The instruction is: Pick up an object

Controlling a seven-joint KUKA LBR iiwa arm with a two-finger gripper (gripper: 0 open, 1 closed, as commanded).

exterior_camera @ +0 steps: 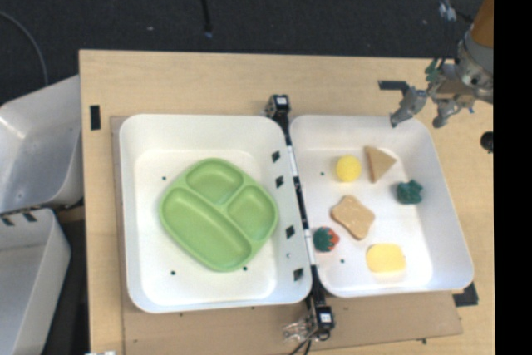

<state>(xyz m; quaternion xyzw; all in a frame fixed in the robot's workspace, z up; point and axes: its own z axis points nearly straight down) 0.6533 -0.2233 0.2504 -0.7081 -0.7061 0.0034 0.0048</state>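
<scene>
The right bin (432,145) holds several toy foods: a yellow ball (348,169), a tan wedge (381,161), a dark green broccoli piece (409,192), a slice of toast (353,217), a yellow block (386,258) and a small green and red piece (324,239). My gripper (422,112) hangs at the upper right, above the far rim of the right bin. Its two fingers stand apart, open, with nothing between them.
The left bin (133,179) holds a green divided plate (218,214). A black clip (278,105) sits at the far end of the seam between the bins. A white unit (33,145) stands off the bench's left side.
</scene>
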